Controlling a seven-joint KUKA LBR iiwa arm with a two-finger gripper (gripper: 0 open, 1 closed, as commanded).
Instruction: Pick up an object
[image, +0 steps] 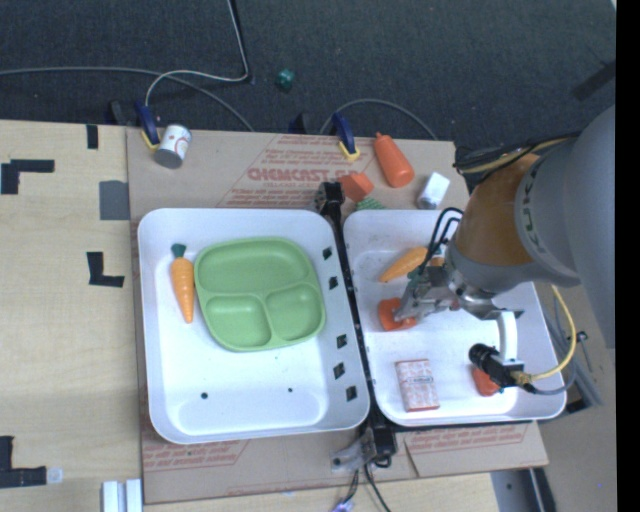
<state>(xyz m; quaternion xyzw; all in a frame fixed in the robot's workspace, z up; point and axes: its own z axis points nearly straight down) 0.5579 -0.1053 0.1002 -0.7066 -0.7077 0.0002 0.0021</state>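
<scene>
My gripper (408, 309) is low in the right bin (385, 232), its tips right at a small red-orange object (389, 316) near the bin's left side. Whether that object sits between the tips I cannot tell. A yellow-orange piece (403, 265) lies just behind the gripper. A pink patterned packet (416, 385) lies near the bin's front. Another red piece (485, 380) rests at the front right, beside a black part of the arm. In the left bin (160, 320) a green divided plate (260, 292) lies with a toy carrot (183, 286) to its left.
Behind the bins on the cardboard lie an orange toy (393, 160), a small orange block (357, 186), a white cube (434, 188) and a white can (172, 144). Cables run across the dark floor at the back. The arm's grey body covers the right bin's right side.
</scene>
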